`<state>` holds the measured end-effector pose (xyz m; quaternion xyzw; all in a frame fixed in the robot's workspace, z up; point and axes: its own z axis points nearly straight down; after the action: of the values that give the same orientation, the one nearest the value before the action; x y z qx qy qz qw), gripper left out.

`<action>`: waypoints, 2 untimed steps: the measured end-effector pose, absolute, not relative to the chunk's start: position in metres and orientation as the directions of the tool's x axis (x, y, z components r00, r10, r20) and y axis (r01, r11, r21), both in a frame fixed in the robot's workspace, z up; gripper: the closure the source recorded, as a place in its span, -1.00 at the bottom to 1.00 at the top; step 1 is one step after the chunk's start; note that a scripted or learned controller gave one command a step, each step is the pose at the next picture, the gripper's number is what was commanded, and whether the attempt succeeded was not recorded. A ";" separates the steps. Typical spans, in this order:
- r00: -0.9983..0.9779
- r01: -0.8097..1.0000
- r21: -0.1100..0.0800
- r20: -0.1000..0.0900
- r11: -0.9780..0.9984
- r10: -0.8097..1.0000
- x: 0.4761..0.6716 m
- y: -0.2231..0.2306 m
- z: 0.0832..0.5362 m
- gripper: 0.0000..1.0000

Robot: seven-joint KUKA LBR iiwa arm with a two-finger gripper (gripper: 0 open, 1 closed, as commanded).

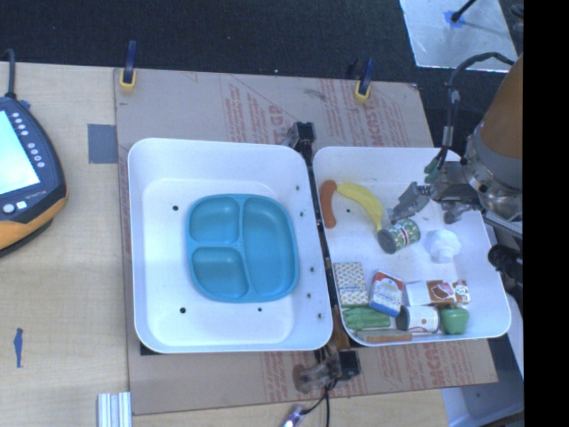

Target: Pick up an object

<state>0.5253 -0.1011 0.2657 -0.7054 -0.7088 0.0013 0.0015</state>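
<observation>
Cardboard-covered bench (267,105), dark floor (222,12), possibly carpet

Wood bench (62,301) carries a cardboard sheet (267,114) w/ left bin (142,238) on it, right bin (356,163) touching that bin's right side, orange-edged pendant (22,172) well left of it, grey tape patch (101,142) just upper-left.

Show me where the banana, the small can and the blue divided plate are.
banana (360,199), camera view, middle of its yellow curve.
small can (400,236), camera view, its labelled side.
blue divided plate (242,246), camera view, the ridge between its compartments.
</observation>
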 end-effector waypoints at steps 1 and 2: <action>-0.006 1.000 -0.007 -0.001 0.006 1.000 0.565 -0.096 0.137 -1.00; -0.006 1.000 -0.006 -0.001 0.006 1.000 0.618 -0.096 0.091 -1.00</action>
<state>0.6180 -0.0958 0.0910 -0.7051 -0.7091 0.0025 0.0015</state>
